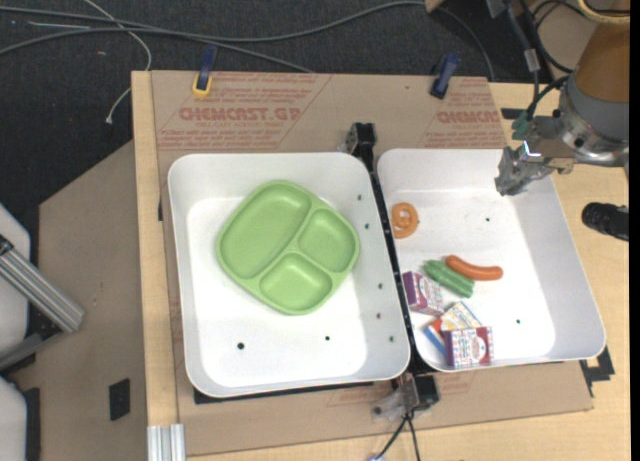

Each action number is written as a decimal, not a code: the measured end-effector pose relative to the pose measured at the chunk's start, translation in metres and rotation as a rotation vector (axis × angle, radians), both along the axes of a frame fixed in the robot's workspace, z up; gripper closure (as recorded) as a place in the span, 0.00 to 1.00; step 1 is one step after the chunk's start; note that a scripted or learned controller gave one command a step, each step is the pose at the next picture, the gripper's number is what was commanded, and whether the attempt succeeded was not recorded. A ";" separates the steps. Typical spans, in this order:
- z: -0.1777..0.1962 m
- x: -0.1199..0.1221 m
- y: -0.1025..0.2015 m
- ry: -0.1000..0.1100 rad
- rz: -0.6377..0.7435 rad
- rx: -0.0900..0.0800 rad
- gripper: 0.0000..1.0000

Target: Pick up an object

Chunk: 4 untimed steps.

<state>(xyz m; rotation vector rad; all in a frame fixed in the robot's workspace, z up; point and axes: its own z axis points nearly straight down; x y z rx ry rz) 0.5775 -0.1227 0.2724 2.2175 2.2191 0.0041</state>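
Objects for picking lie in the right bin (560, 279), gathered toward its left and near side. I see an orange ring-shaped toy (404, 219) close to the bin's left wall, apart from the rest. Nearer to me, an orange carrot-like piece (474, 269) lies beside a green vegetable-like piece (446, 278), the 2 touching or almost touching. Just left of the green piece sits a small purple and white carton (424, 292). Below that, near the front rim, a red and white patterned box (467, 344) rests with a flat white and blue packet (452, 317) against its far side; I cannot tell which of these overlaps the other.

The gripper (512, 177) hangs over the far right corner of the right bin, well apart from the cluster of objects. It looks dark and small from here, and I cannot tell from my view how the jaws stand. Nothing shows beneath it but bare white bin floor.

In the left bin (200, 349) lies a green divided plate (288, 246) with 3 compartments, turned at a slant, roughly in the middle. Both bins sit on a brown cardboard sheet (250, 109) with red printed lettering, held by 2 blue clamps (204, 69) at its far edge.
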 end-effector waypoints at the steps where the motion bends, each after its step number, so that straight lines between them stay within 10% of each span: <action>1: -0.019 0.001 0.051 0.008 0.004 0.004 1.00; 4: -0.038 -0.022 0.206 0.010 0.004 0.003 1.00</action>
